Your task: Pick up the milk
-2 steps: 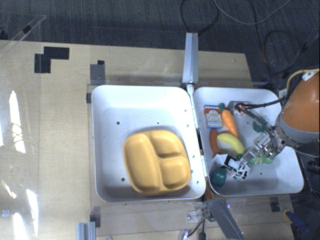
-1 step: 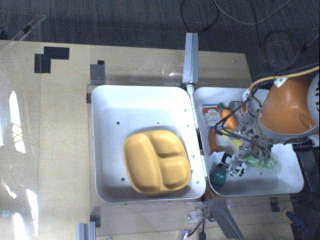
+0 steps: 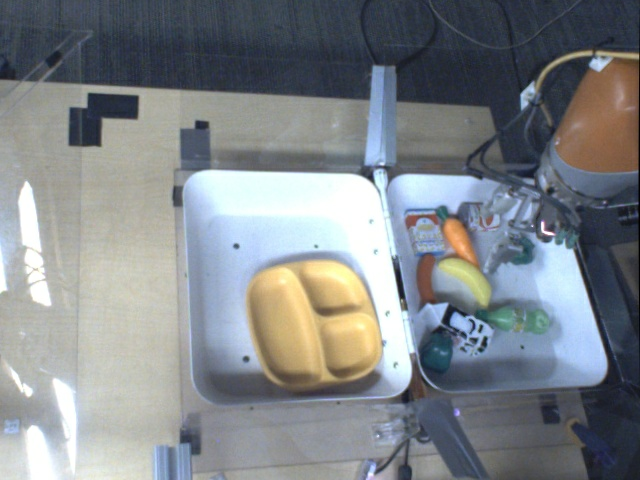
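Now milk (image 3: pixel 466 330) lies low in right bin (image 3: pixel 585 348), well apart from fingers (image 3: pixel 508 240).

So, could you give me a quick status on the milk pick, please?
Gripper over right bin's far side. Milk carton lies untouched at near side. Banana and green bottle crowd it.

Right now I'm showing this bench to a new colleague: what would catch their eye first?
Probably the big yellow compartment tray, lying alone in the left bin. Next, the cluster of toy food crowded into the right bin: a carrot, a banana and a cow-patterned milk carton. The arm's orange band stands out at the right, with the gripper over that bin's far side.
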